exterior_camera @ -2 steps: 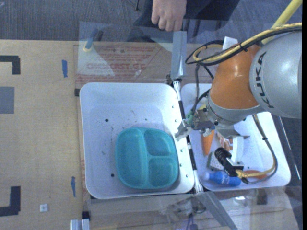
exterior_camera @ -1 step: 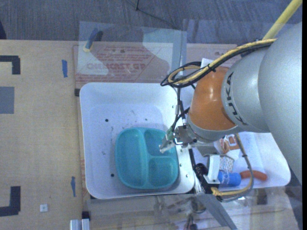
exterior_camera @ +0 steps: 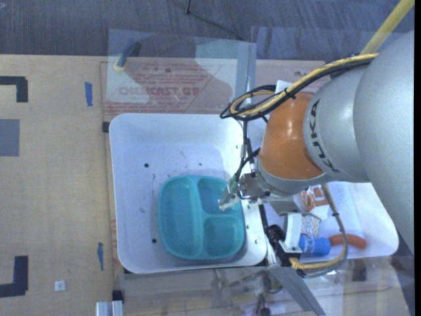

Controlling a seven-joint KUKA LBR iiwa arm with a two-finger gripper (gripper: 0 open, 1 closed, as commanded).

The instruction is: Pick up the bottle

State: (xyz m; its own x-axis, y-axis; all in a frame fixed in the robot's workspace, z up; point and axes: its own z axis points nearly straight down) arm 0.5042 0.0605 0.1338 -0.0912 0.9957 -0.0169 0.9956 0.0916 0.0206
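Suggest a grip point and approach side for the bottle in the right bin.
The bottle lies on its side near the right bin's front wall, partly hidden by the arm. Probably best: come straight down and close across its blue body, fingers set crosswise to its long axis. The carrot at its right end crowds that end.

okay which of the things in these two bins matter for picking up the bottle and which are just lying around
For the job:
bottle, right bin
end effector, over the left bin

Lying about:
teal divided tray, left bin
orange piece, right bin
printed packet, right bin
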